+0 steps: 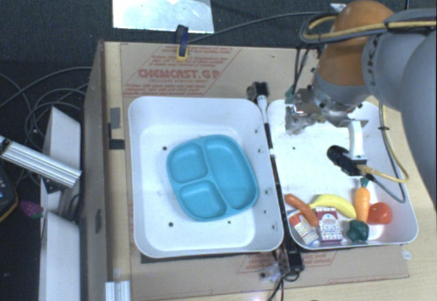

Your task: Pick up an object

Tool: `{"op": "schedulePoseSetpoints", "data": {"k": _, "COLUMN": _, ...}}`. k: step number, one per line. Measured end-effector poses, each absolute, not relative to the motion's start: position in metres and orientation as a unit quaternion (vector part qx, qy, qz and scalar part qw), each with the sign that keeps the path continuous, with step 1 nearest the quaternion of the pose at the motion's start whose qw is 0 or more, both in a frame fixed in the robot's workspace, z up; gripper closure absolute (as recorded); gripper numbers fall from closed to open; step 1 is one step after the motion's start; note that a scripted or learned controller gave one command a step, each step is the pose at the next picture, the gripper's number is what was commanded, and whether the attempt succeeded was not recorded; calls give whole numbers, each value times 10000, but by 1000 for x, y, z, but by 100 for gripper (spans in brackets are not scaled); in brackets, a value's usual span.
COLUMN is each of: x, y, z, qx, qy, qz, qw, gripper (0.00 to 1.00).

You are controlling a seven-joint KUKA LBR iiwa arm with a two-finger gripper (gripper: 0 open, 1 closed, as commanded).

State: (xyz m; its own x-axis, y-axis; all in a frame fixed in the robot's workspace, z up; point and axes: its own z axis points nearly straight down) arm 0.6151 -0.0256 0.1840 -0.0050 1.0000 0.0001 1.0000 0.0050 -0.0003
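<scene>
The robot arm (403, 54) has a smooth, rounded light-grey housing. Above the wrist sits a glossy orange band (355, 37), bulbous in outline. Yellow and black cables (328, 23) loop beside the band. Below it, a grey metal wrist assembly (321, 107) carries the end effector. A white bracket (356, 139) with a black cylindrical part (340, 158) hangs from this assembly.

Glossy blue plastic tray (212, 176); smooth white bins (153, 238).
</scene>
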Motion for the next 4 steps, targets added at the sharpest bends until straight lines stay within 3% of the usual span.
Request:
{"op": "schedulePoseSetpoints", "data": {"k": 1, "x": 628, "y": 35, "z": 185, "qx": -7053, "qy": -7089, "qz": -9, "qw": 0, "gripper": 100}}
{"op": "schedulePoseSetpoints", "data": {"k": 2, "x": 669, "y": 79, "z": 230, "qx": -7050, "qy": -7092, "qz": -19, "qw": -13, "gripper": 100}}
{"op": "schedulePoseSetpoints", "data": {"k": 3, "x": 669, "y": 89, "z": 200, "qx": -7051, "qy": -7091, "qz": -3, "qw": -2, "gripper": 100}}
{"op": "schedulePoseSetpoints", "data": {"k": 4, "x": 669, "y": 144, "z": 194, "qx": -7051, "qy": -7092, "qz": -10, "qw": 2, "gripper": 100}}
